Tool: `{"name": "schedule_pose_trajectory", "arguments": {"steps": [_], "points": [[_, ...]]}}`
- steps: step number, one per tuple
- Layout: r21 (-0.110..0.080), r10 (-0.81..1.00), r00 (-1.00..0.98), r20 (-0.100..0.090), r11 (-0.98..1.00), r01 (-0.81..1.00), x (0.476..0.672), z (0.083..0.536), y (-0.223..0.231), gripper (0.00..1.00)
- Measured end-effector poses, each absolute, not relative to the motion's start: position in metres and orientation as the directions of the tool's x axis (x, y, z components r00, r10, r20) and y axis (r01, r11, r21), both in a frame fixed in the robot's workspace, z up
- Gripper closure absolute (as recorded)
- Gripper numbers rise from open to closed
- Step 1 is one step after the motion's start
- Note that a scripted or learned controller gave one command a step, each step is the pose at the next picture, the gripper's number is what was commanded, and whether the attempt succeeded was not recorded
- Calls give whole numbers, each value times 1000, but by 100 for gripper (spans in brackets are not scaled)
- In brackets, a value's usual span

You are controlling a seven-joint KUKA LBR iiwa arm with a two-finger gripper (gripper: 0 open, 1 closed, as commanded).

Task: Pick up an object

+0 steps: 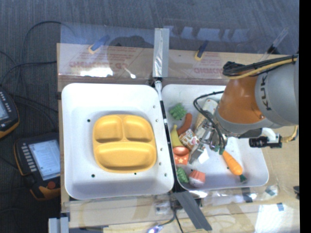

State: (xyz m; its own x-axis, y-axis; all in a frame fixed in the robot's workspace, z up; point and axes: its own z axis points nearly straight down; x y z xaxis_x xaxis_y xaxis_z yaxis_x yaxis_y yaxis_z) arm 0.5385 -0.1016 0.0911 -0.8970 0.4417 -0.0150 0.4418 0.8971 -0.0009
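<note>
The camera view looks down on a counter [286,198] carrying two shallow white bins side by side. The left bin [77,130] holds a yellow divided plate [125,142], lying flat near its middle.

The right bin [257,171] holds a cluster of toy foods gathered toward its left side. A green leafy piece [177,111] lies near the top, a brown sausage [185,123] slants just below it, and a yellow banana [174,136] runs along the bin's left wall. Beneath these sit a small orange cup [181,152], a green piece [182,174] and a red-and-white piece [197,177]. An orange carrot [233,164] lies apart to the right, tilted with its green end toward the lower right.

The arm [252,101] reaches in from the right, its orange band above the pile. The end effector [204,142] hangs low over the cluster, beside the orange cup and the sausage. Whether it is open or closed cannot be told; clutter masks its tip, and no object is clearly gripped.
</note>
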Motion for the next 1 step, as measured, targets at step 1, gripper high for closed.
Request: {"name": "schedule_pose_trajectory", "arguments": {"steps": [1], "points": [[-5, 496, -868, -9, 868, 496, 568, 91, -102, 0]]}}
